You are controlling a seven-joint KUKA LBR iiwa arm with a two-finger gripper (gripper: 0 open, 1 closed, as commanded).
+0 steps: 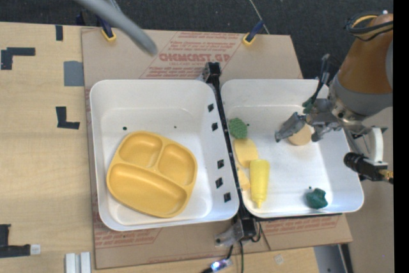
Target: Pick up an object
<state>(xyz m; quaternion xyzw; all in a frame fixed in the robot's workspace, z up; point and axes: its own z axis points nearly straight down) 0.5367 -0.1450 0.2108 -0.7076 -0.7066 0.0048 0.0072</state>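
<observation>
Pale wood covers the worktop point(38, 156) at the far left, marked with a few dark shapes, and a sheet of brown cardboard point(192, 54) lies under both bins. The left bin point(102, 99) holds a yellow divided plate point(152, 172), lying flat in the near-left part of that bin. A black divider point(218, 131) runs between the two bins. In the right bin point(281, 89), close to the divider, a small green leafy piece point(238, 128) sits just above a pale yellow block point(245, 152), and a yellow corn cob point(259, 182) lies just below and touching that block, pointing toward the near rim. Further right, a small dark green object point(316, 199) rests near the bin's near-right corner, well apart from the rest. Above it, the claw point(300, 129) is low in the bin's right part, right at a tan rounded object point(300, 135); whether its fingers are closed on it I cannot tell. The grey arm point(364, 73) with its orange band enters from the right edge.
</observation>
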